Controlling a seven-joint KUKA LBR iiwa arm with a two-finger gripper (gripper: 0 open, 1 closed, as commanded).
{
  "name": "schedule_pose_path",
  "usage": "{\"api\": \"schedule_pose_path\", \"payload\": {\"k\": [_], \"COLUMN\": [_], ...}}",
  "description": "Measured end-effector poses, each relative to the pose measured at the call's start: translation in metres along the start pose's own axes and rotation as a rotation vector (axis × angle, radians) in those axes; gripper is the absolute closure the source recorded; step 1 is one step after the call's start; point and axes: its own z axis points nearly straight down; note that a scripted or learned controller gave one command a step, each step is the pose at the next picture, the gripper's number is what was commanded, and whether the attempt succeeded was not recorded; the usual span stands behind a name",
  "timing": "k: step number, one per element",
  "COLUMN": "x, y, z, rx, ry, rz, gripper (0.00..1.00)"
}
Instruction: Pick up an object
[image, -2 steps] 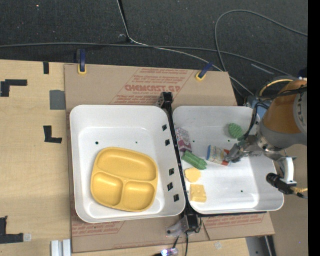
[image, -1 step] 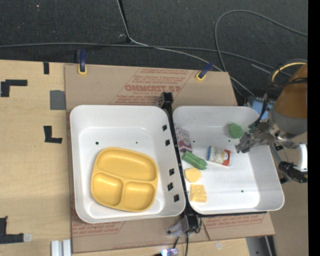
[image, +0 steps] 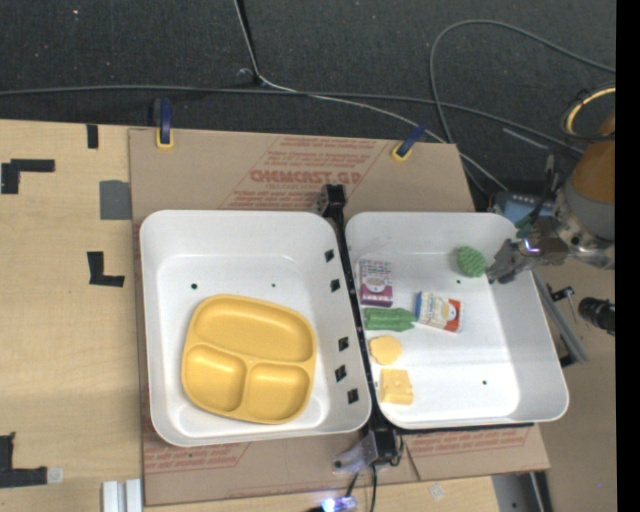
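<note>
Six small items sit in the right bin (image: 520, 395); the green lump (image: 471, 261) lies just beside the tool (image: 506, 264) at the far edge. Can't tell its state. Being so near the wall, it could clip the rim and miss.

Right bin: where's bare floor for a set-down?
Right bin: bare floor right of the cheese wedge and below the small carton. Its left side is crowded: purple packet, green piece, yellow piece. Gripper sits beside the green lump.
</note>
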Motion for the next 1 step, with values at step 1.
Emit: {"api": "schedule_pose_path", "payload": {"k": [1], "x": [-0.0001], "y": [0.0015], "z": [-0.0456], "rx": [0.001], "ry": [0.000], "rz": [0.001], "gripper": [1.00]}}
